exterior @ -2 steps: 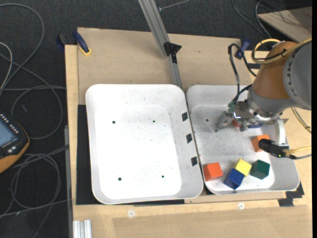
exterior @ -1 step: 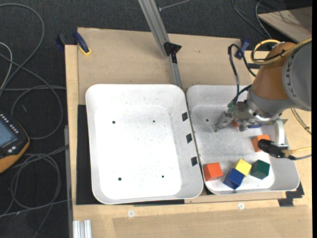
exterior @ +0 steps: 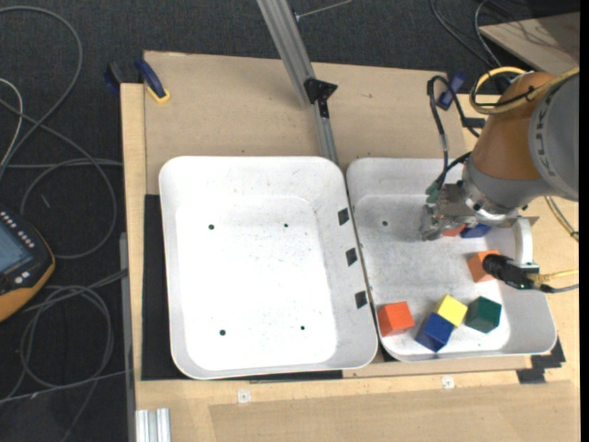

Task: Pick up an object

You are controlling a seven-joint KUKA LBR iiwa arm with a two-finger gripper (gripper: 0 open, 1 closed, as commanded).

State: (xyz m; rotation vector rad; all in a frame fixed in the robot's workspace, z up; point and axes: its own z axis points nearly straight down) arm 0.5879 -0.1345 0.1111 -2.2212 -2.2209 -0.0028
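Your floor (exterior: 64, 26) was dark carpet, crossed at far left by loose grey cables (exterior: 46, 155) and bearing a handheld pendant (exterior: 18, 256) with an orange edge. Your worktop (exterior: 230, 99) was pale, matte wood board, with a blue-and-yellow clamp (exterior: 152, 79) at its back left corner. A grey metal strut (exterior: 290, 53) ran down at a slant to the gap between the bins.

Left bin (exterior: 184, 191): shallow white plastic, rounded corners, finely speckled floor, four dark dots.

Right bin (exterior: 386, 247): same make. Along its front edge you had an orange block (exterior: 397, 317), a blue block (exterior: 433, 332) touching a yellow block (exterior: 452, 309), and a dark green block (exterior: 483, 314) just beside that. A further orange piece (exterior: 476, 265) lay near the right wall.

Tool (exterior: 439, 226): low over the right bin's back half, under the grey arm (exterior: 534, 145) and its orange band; whether its fingers were open or closed, you could not tell. Small red and blue shapes showed beside it, unclear.
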